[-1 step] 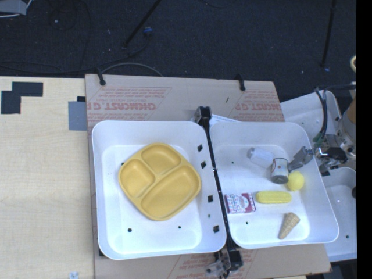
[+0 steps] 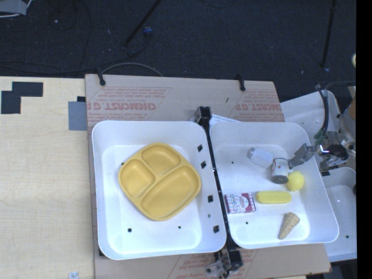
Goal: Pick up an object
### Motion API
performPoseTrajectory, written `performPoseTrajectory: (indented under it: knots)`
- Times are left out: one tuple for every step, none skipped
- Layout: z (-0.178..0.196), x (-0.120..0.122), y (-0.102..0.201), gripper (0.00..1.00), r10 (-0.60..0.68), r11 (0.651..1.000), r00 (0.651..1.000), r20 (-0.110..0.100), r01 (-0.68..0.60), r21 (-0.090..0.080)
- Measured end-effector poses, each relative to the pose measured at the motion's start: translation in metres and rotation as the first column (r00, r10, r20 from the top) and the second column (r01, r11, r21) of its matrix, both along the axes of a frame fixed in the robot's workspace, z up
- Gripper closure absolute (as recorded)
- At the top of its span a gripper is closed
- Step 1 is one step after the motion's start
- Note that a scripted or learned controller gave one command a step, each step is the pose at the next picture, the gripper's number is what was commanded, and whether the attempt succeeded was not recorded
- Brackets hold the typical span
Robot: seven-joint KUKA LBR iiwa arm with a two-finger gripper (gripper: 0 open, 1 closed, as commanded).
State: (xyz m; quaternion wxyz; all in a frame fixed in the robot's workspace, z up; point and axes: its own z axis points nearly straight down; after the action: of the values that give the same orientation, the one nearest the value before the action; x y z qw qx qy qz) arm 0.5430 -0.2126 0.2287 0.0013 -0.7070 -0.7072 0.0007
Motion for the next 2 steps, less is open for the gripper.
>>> performPoseTrajectory:
  knots:
    - [-0.046, -0.006, 0.006, 0.0, 0.0, 1.0, 1.0, -0.004, 0.0, 0.002]
    - [-0.105, -0.002, 0.0, 0.0, 0.0, 1.0, 1.0, -0.002, 0.0, 0.001]
